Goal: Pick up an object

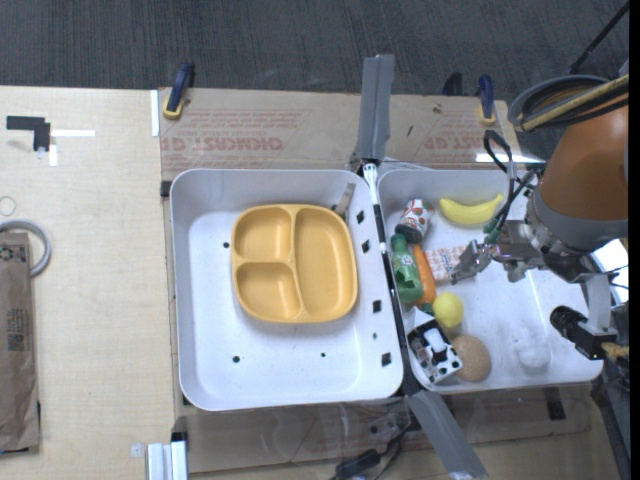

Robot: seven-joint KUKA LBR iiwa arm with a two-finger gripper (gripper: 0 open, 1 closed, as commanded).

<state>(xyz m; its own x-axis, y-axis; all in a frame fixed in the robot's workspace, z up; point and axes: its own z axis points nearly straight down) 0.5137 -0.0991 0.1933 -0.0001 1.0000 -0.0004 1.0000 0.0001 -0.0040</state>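
Arm's reaching in from the right, with the end effector (478, 258) low in the right bin (560, 368), right next to the carrot (424, 274). Honestly can't tell what state it's in, and I don't see anything caught in it. Same bin has a banana (470, 209), a green bottle (405, 266), a lemon (448, 309) and a brown potato-looking thing (471, 357). Left bin (200, 298) has a yellow divided plate (295, 264).
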